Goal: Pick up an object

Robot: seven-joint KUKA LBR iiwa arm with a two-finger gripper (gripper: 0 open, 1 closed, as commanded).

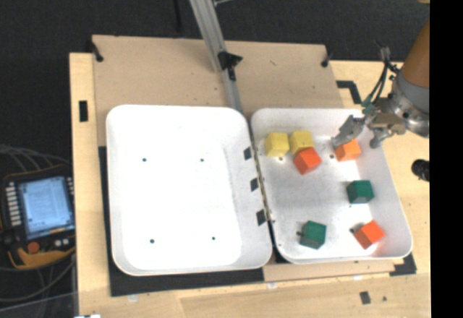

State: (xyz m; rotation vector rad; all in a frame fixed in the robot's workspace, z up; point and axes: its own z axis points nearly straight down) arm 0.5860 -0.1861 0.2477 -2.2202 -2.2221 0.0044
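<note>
- wooden bench top (83, 186), pale plywood, carrying two shallow white plastic bins side by side with a row of dark clips between them.
- left white bin (119, 165): its floor shows a few small dark dots.
- right white bin (394, 194): holds seven small blocks.
- two yellow cubes, one (276, 144) just beside the other (302, 140), near the bin's far left corner; they look to be touching.
- orange cube (307, 160), tilted, just in front of the yellow pair and touching or nearly touching the right-hand one.
- small orange block (349, 149) near the far right side of the bin, sitting between the gripper's two fingers; whether it rests on the bin floor or is raised off it cannot be told.
- grey two-finger gripper (358, 134), reaching in from the right below the arm's wrist; one finger (343, 131) slants down on the block's left, the other (378, 137) on its right, spread about as wide as the block. whether they press on it is not clear.
- dark green cube (359, 191) toward the right wall, well apart from the gripper.
- second dark green cube (312, 234) near the front edge.
- third orange cube (369, 234) in the front right corner.
- grey metal pole (206, 16) rising at a slant behind the bins.
- handheld control pendant with a lit screen (40, 208) at the far left, off the bench.
</note>
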